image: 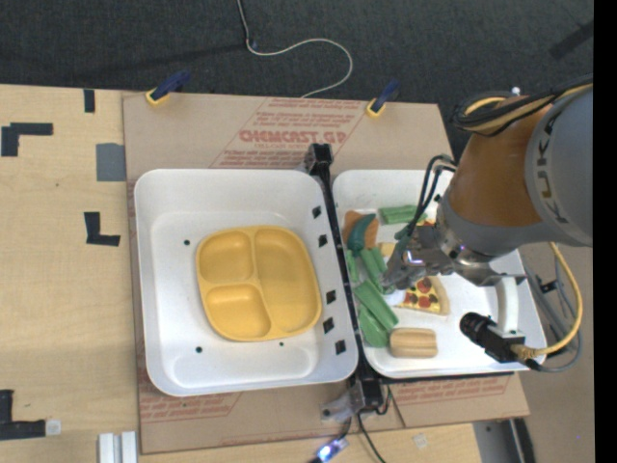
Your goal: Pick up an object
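Nearest us in the right bin (453, 363) we see a tan bread roll (413, 341). Just beyond it lie green pieces (371, 297) and a pizza slice (424, 297). The gripper (403, 268) hangs over these, perhaps touching the slice; we cannot tell how its fingers stand. To the left, the yellow divided plate (258, 283) sits in the left bin (159, 258).

Single fixed camera above bench, angled down, mid-distance; both white bins (154, 287) framed, arm (511, 181) entering right.
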`<state>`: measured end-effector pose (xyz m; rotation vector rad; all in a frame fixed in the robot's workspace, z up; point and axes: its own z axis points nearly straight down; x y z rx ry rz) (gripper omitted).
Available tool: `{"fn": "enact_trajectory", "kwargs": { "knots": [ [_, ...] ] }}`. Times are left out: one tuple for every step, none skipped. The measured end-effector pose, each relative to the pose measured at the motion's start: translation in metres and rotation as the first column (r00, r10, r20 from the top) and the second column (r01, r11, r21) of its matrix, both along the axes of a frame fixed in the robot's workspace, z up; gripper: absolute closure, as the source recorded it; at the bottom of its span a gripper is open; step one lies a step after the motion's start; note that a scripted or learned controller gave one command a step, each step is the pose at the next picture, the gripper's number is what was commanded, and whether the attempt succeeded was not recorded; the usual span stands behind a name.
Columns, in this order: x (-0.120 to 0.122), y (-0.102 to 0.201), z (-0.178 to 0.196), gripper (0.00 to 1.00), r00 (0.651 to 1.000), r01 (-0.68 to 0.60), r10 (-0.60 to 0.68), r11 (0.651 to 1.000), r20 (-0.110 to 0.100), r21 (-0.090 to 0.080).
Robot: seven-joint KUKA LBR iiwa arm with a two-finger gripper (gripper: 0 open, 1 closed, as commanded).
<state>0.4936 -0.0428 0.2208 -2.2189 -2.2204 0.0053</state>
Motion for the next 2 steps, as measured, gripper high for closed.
{"fn": "enact_trajectory", "kwargs": {
  "knots": [
    [-0.007, 0.009, 0.012, 1.0, 1.0, -0.001, 0.001, 1.0, 0.003, 0.001],
    [-0.003, -0.002, 0.009, 1.0, 1.0, 0.001, -0.001, 1.0, 0.001, 0.0]
  ]
}}
